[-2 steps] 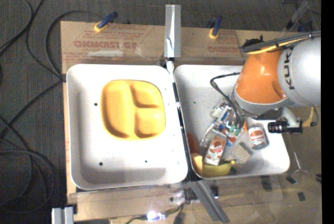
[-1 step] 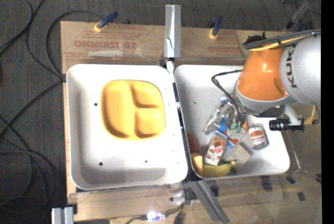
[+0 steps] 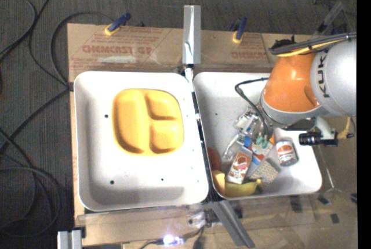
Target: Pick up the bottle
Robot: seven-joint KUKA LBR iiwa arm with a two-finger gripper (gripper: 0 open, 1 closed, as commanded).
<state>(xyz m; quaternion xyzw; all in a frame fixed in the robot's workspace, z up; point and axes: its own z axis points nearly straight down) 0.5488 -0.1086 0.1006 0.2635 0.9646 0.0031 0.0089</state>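
Pincer first: it is hanging low in the right bin, under the orange band of the arm, and its metal fingers seem to be standing parted over the clutter, gripping nothing that I can make out, though glare is blurring them.

Starting at the near edge of the surface, a banana is lying against the bin's front wall. Just behind it the bottle, white with a red label, is lying tilted, its long axis running from the near left up toward the far right, so its upper end is pointing at the pincer. It is sitting just below and slightly left of the fingertips, so a short descent toward the near side looks like what the grasp is needing. A small can is resting to the right.

Farther left, a yellow tray is sitting in the left bin.
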